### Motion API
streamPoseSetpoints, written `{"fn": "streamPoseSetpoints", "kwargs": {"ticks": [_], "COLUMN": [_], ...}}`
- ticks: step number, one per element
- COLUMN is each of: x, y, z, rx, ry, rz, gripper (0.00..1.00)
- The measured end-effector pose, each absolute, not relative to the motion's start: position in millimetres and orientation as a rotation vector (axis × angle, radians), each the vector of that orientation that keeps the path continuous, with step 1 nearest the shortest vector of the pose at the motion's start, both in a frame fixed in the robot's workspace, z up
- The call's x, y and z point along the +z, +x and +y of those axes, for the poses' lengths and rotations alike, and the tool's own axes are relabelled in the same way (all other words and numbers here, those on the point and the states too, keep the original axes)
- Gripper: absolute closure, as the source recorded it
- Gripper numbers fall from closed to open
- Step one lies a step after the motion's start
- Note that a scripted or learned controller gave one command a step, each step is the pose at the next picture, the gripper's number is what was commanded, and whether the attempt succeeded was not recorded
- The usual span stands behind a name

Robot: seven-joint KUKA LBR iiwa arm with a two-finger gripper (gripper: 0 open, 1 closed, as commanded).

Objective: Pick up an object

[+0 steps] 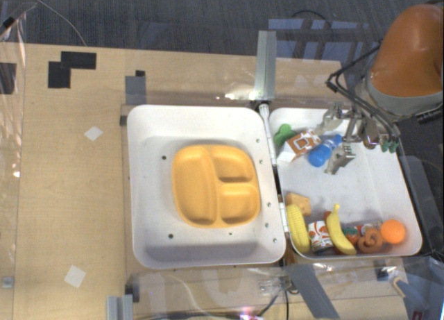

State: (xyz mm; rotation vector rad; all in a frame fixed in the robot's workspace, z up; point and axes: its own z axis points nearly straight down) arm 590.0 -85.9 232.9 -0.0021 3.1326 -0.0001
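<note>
Two shallow white bins sat side by side on the wooden bench (62, 194). The left bin (149, 194) held a yellow divided tray (215, 185), lying flat near its middle. In the right bin (388, 194), a green object (282, 133) lay near the upper left corner, just beside a brown-and-white packet (301, 145) and a blue bottle (322, 153). Along the near edge lay a corn cob (297, 225), a small red-and-white can (320, 235), a banana (338, 230), a brown pretzel-like piece (368, 239) and an orange (393, 231), close together. The gripper (345, 146) hung over the upper part of the right bin, just beside the blue bottle, below the arm's orange band (415, 51). Its fingers appeared spread somewhat apart with nothing visibly between them, though cables and shadow made that hard to judge.
</note>
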Motion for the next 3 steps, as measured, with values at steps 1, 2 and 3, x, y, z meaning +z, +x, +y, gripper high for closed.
{"fn": "streamPoseSetpoints", "kwargs": {"ticks": [1, 2, 3], "x": [130, 146, 146], "y": [584.9, 590.0, 589.7], "z": [-99, -97, -97], "rx": [0.002, 0.001, 0.002], "ry": [0.257, 0.245, 0.244], "rz": [3.13, 3.114, 3.115], "gripper": [0.0, 1.0, 0.0]}}
